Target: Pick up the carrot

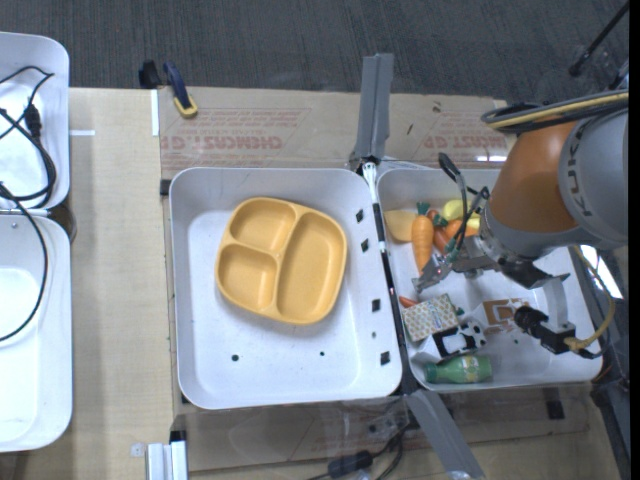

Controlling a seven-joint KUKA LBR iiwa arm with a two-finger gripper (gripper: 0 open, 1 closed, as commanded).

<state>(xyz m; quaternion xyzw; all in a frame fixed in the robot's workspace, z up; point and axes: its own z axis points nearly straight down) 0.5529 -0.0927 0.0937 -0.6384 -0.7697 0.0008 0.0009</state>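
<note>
The carrot (422, 238) is an orange cone lying in the upper left part of the right bin (560, 368), its narrow tip pointing toward the front. My gripper (436, 274) hangs just below and to the right of the carrot's tip, low over the bin floor. The arm's orange band and grey wrist reach in from the right and hide part of the bin behind them.
Beside the carrot lie a yellow piece (400, 225) and small yellow, green and orange toy foods (455, 213). A checkered pad (430, 316), a black-and-white item (456, 341) and a green bottle (460, 369) sit toward the front. The left bin (200, 368) holds a yellow divided plate (282, 259).
</note>
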